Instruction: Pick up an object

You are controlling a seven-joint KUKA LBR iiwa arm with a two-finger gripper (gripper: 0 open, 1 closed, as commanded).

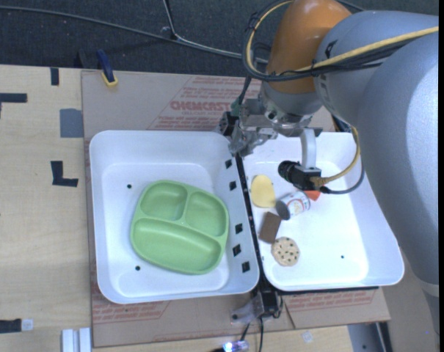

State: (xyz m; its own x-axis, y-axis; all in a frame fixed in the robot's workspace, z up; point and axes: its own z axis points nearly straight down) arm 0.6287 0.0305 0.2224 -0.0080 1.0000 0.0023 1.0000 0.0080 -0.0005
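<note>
The right bin (pixel 354 262) holds a yellow rounded piece (pixel 263 191), a brown block (pixel 269 228), a round cookie with dark chips (pixel 285 251), a small grey-and-white cylinder (pixel 291 206) and an orange bit (pixel 313 193). My gripper (pixel 244 139) hangs over the back left corner of this bin, just above the divider between the bins, a little behind the yellow piece. Nothing shows between its fingers. The big grey arm with its orange band covers the bin's back right part.
The left bin (pixel 108 167) holds a green divided plate (pixel 180 226). A black cable (pixel 299 173) loops from the wrist down over the right bin. Cardboard lies under both bins, and a blue-and-yellow clamp (pixel 106 70) sits at the back left.
</note>
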